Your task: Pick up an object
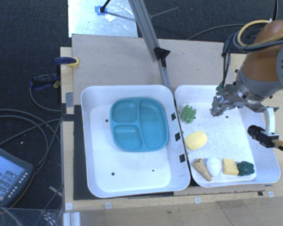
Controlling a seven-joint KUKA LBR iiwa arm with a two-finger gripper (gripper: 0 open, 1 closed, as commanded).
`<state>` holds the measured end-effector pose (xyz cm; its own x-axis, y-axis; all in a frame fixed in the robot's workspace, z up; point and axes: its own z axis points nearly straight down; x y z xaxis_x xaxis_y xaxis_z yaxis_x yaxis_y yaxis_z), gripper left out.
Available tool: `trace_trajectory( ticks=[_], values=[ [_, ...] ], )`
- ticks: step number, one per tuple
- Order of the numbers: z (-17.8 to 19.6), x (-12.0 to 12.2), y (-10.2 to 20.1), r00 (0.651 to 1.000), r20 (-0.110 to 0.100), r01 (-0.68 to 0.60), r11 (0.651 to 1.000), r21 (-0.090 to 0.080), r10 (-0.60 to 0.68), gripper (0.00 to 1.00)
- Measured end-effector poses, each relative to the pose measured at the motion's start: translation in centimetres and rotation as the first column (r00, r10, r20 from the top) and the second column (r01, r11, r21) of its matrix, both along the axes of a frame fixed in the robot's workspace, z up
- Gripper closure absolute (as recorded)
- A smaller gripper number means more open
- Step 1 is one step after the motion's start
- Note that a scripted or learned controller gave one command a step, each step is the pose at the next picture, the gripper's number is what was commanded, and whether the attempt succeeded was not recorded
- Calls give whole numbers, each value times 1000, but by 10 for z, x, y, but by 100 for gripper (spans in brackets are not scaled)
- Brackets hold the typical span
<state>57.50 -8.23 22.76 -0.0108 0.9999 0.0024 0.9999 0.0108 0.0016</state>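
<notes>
Hanging over the upper part of the right bin (259, 173), the tool (218, 108) shows nothing between its fingers, and how far they are parted I cannot tell; bare white floor lies below and to its right, with the green sprig (188, 113) near the bin's left wall. One yellow lemon (196, 140) sits just under the sprig by that wall, and along the front edge one cone (202, 169), its long axis slanting up-left, one white egg (213, 166), one yellow block (230, 166) and one dark green lump (245, 167) run in a row. One blue tray (138, 124) with three compartments lies in the left bin (99, 173), leaving open floor in front of it, and both bins sit on the counter (113, 60).
</notes>
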Motion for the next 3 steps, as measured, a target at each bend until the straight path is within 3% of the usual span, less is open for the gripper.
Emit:
trace_trajectory(
  ticks=[3],
  values=[
    [9,42,163,1000,2,0,1000,0,0,100]
  ],
)
